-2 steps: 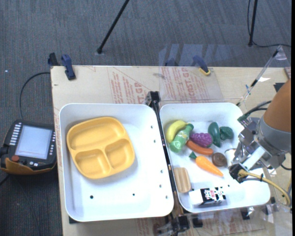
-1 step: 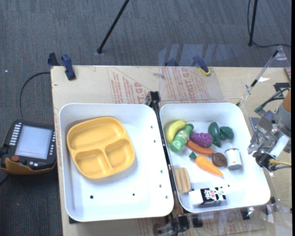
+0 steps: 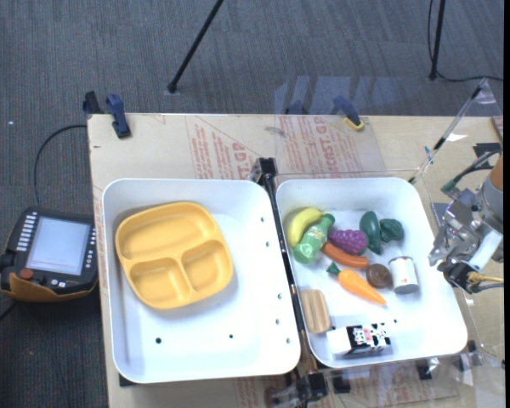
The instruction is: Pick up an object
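From my seat I see the tabletop (image 3: 195, 143) carrying two white bins side by side. The left bin (image 3: 238, 330) holds a yellow divided plate (image 3: 173, 253), which lies toward its upper left. The right bin (image 3: 425, 313) holds the small things: a black-and-white carton (image 3: 359, 339) lies near the front wall, with a tan bread piece (image 3: 315, 310) just left of it. Above those, an orange carrot (image 3: 359, 285) lies slantwise, a second carrot (image 3: 338, 254) sits under a purple grape bunch (image 3: 348, 240), and a yellow banana (image 3: 302, 222) touches a green bottle-shaped piece (image 3: 314, 238) at the bin's left side. Two dark green vegetables (image 3: 380, 229) rest toward the back, a small silver can (image 3: 403, 274) stands near the right wall, and a brown round piece (image 3: 378, 274) sits just beside it. The arm's end, with the pincer (image 3: 464, 257), hangs at the right bin's outer right edge, apart from all of these; I cannot tell how its tips are set, and I see nothing between them. A teach pendant (image 3: 49, 255) lies on the floor left of the tabletop.
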